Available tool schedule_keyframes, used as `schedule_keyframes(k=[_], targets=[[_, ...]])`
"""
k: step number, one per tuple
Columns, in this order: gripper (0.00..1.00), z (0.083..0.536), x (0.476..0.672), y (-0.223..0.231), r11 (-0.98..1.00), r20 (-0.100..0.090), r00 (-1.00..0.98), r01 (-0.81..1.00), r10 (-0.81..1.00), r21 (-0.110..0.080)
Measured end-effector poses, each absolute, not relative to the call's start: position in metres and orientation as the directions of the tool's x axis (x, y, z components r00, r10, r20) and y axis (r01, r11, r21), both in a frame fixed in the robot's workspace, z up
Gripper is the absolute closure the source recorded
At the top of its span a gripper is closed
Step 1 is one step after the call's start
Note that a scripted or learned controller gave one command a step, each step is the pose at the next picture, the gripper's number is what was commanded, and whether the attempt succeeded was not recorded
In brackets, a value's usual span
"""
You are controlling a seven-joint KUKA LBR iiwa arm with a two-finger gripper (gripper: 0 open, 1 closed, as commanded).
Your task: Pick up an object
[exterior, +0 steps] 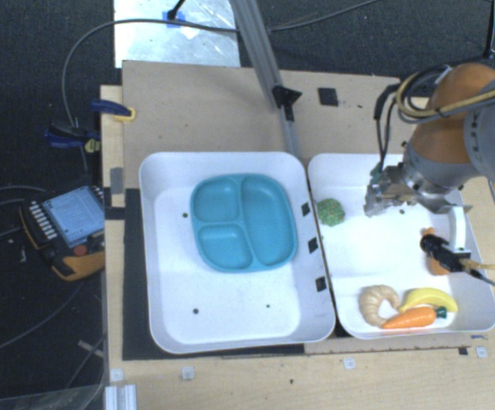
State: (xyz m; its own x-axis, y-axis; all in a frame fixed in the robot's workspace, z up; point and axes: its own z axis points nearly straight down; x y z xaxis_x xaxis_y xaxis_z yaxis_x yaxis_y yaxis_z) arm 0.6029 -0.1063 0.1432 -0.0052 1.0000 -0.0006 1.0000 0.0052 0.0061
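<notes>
You're looking at two white bins, the left bin [166, 314] and the right bin [350, 254], both smooth, slightly glossy plastic. In the left one the blue divided plate [243, 222] looks like smooth moulded plastic with a soft sheen. The bench [204, 109] top under them is matt, tan and board-like. In the right bin, the broccoli [331, 212] looks rough and knobbly, while the banana [429, 298], carrot [409, 318] and croissant [377, 301] have the smooth shine of plastic toys. The arm's orange band [452, 114] is glossy, and the claw [385, 196] looks like dull grey metal.
</notes>
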Motion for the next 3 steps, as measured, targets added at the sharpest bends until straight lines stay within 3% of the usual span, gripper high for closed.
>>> schedule_keyframes(k=[2, 3], targets=[[1.00, 0.254, 0.602, -0.101, 0.007, -0.001, -0.007, 1.000, 1.000, 0.009], [1.00, 0.251, 0.603, -0.101, 0.007, -0.001, -0.007, 1.000, 1.000, 0.004]])
